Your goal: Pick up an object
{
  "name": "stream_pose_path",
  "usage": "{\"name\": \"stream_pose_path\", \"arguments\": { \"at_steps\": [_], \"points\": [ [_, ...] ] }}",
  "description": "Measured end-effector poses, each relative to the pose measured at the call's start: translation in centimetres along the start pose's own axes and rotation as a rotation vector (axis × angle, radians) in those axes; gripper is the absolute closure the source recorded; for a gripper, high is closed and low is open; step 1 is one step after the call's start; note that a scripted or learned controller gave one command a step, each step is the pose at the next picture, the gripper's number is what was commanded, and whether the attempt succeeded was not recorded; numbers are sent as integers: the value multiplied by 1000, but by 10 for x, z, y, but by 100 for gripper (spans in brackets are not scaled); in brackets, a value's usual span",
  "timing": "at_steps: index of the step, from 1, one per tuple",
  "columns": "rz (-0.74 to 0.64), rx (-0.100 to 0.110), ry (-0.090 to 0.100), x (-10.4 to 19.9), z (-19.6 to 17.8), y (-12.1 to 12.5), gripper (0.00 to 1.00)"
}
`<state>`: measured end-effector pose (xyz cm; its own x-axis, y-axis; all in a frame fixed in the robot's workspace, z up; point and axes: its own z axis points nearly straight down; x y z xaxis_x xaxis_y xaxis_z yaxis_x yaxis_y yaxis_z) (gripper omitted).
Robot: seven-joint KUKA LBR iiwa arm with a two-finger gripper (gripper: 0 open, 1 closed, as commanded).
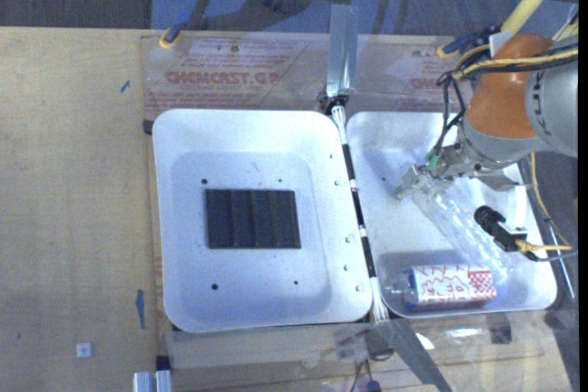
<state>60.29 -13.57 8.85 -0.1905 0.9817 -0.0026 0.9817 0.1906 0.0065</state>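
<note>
the gripper (415, 180) hangs low in the right bin (386, 135), and whether it is released or clenched i cannot tell. 2 candidates lie ahead of it toward the near wall: a clear plastic bottle (459, 220) starting just beside it, its long axis running diagonally away to the lower right, and a red-and-white patterned tube (447, 285) well beyond, lying crosswise along the near wall. a good grasp should straddle the bottle across its narrow width, squarely, since clear plastic likely slips

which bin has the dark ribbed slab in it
The left bin: the dark slab lies flat at its centre. The right bin holds other things.
</note>
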Motion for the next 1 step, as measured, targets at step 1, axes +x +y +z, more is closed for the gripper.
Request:
{"name": "stream_pose_path", "arguments": {
  "at_steps": [1],
  "points": [
    [264,4,0,16,-72,0,0]
  ]
}}
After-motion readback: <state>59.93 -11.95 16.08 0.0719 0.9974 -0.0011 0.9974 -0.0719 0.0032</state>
